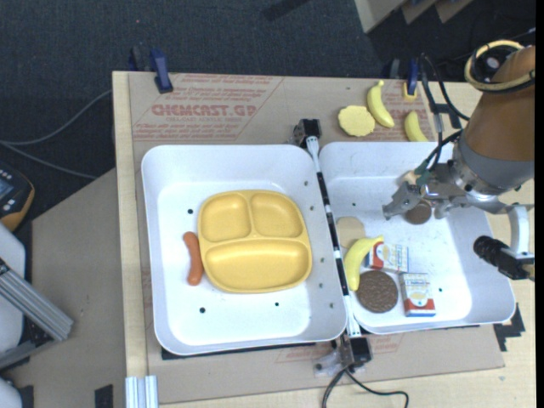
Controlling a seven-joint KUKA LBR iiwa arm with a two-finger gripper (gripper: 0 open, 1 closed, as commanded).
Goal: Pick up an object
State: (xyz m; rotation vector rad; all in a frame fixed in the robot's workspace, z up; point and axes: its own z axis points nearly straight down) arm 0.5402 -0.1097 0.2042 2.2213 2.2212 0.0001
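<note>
I'm looking down on the bench (212,109), with the two white bins side by side on it: the left bin (170,185) and the right bin (476,300). The arm (501,117) reaches in from the right over the right bin. In the left bin sits a yellow divided plate (253,240) with a toy sausage (194,257) just beside its left edge. Low in the right bin I see a banana (357,262), a brown cookie (377,291) and some small packets (408,283) packed close together, several touching. The gripper (418,204) hangs over the upper part of that bin, with something small and brown (418,214) at its tips; I cannot tell whether it is actually held or merely lies beneath. My worry from here: if that piece isn't truly between the tips, a lift brings up nothing. And if I go for the cluster instead, the crowding could make the tips land on two items and knock one aside.
</note>
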